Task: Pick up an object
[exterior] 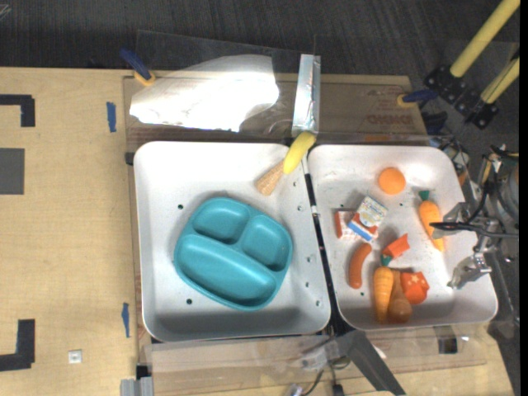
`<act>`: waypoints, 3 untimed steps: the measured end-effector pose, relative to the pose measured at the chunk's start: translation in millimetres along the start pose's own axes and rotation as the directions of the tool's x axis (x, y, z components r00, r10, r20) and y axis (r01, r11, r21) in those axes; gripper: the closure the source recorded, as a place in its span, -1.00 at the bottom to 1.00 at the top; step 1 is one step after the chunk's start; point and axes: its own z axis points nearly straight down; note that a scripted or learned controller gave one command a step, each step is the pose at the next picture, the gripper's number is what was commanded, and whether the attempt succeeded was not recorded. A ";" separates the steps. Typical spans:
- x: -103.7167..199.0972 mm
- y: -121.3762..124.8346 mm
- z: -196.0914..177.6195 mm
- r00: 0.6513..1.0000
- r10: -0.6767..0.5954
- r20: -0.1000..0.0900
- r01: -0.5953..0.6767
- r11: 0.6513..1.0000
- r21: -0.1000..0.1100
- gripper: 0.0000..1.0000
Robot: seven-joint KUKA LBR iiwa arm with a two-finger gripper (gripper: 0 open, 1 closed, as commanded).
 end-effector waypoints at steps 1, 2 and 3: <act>-39.6 -20.7 102.1 1.000 -0.020 0.009 0.020 1.000 0.004 -1.00; -43.7 -19.0 89.6 1.000 -0.024 0.020 0.024 1.000 0.007 1.00; -42.3 98.2 -14.5 0.999 -0.029 0.011 0.030 1.000 -0.002 1.00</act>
